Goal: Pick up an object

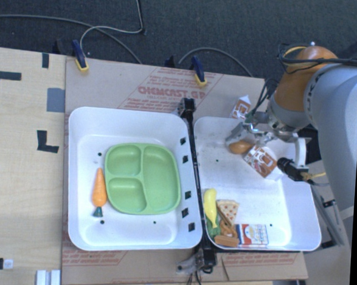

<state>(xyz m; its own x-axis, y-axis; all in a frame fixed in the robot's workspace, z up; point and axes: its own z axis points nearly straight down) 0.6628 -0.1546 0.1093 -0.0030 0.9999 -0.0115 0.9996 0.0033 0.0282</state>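
My gripper (247, 135) hangs over the far end of the right bin (295, 220). Directly under and in front of it lies a small brown bun (239, 147). A red and white snack packet (262, 162) lies just right of the bun. A small red and white carton (242, 107) leans at the bin's far rim, behind the gripper. The view shows nothing held in the gripper.
At the right bin's near left corner lie a yellow banana (209, 207), a cracker (227, 208), a brown pretzel-like piece (224, 230) and a small flat box (255, 234). The left bin (82, 126) holds a green divided plate (142, 179) and a carrot (99, 188).
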